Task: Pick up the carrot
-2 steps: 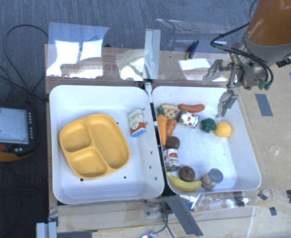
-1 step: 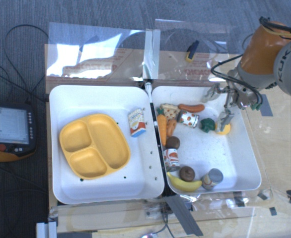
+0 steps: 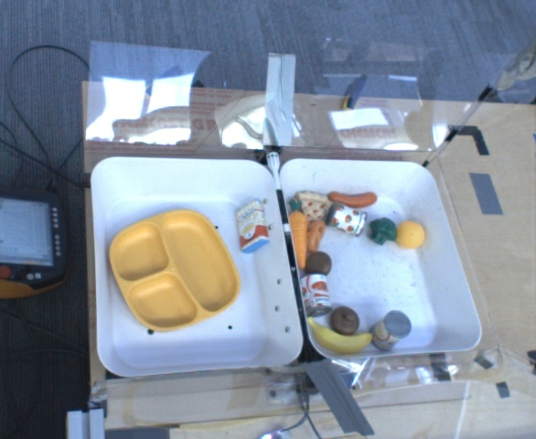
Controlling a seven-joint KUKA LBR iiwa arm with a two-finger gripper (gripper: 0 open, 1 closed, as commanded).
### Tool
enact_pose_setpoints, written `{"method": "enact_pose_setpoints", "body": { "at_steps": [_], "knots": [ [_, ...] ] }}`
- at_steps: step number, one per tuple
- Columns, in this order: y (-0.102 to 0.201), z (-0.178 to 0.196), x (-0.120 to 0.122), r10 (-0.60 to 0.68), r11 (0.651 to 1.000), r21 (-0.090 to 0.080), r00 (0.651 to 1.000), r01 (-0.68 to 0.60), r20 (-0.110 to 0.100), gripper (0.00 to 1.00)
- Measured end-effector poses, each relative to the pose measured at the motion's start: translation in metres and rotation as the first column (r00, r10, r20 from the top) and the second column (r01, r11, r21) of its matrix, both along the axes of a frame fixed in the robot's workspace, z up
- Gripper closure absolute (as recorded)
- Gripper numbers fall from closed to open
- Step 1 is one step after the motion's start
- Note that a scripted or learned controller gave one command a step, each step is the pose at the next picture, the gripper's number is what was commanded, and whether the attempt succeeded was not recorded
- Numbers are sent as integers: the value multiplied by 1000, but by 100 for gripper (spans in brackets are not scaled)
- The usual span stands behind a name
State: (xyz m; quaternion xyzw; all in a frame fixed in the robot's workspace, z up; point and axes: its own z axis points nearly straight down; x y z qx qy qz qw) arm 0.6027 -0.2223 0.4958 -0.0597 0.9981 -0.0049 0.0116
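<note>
The fingers' state cannot be told. The carrot (image 3: 299,240) lies in the right bin (image 3: 437,273) against its left wall, its long axis running along that wall, green top away from the camera.

A robotics lab is showing here. A teach pendant (image 3: 19,242) is lying on grey carpet (image 3: 250,12), its cables (image 3: 39,108) trailing beside the wooden counter (image 3: 501,245) carrying two white bins (image 3: 186,355).
</note>
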Motion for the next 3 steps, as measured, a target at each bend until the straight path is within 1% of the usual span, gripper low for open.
{"method": "enact_pose_setpoints", "body": {
  "at_steps": [1,2,3],
  "knots": [
    [2,-84,52,-6,1000,13,1000,6,-31,0],
    [0,-241,-5,85,996,13,996,-85,-35,0],
    [2,-285,66,-156,988,11,987,156,-24,0]
  ]
}}
